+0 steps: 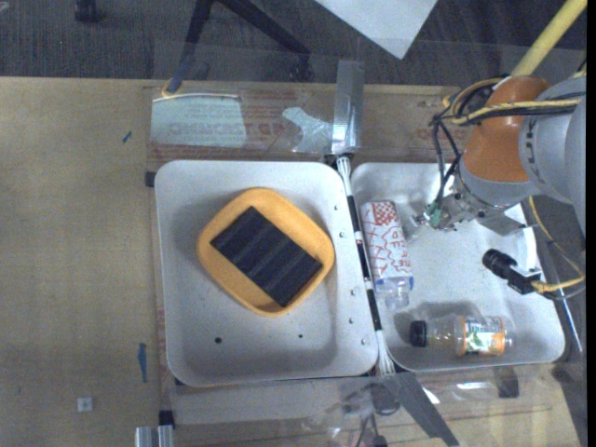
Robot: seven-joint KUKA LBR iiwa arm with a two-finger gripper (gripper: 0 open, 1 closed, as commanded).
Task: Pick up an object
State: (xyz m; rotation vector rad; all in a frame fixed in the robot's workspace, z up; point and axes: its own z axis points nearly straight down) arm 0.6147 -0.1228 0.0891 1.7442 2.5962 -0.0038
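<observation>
Left bin (177,343): yellow tray (265,250) sits centre, bare floor all round it.
Right bin (549,343): tighter; red-white bottle (386,246) along left wall, amber bottle (462,334) lying nr front rim.
Gripper (436,216): over rt bin's back, just beside red-white bottle's top end, well apart from amber one.
Jaws: you can't tell their state.

The arm (549,147) at the right of the frame is smooth grey with a rounded orange band (498,142) above the wrist. Yellow and black cables (466,101) loop over the orange part, upper right. Below it sits a small metal gripper (438,214) with greenish bits, plus a black cylindrical fitting (503,266) at lower right.
</observation>
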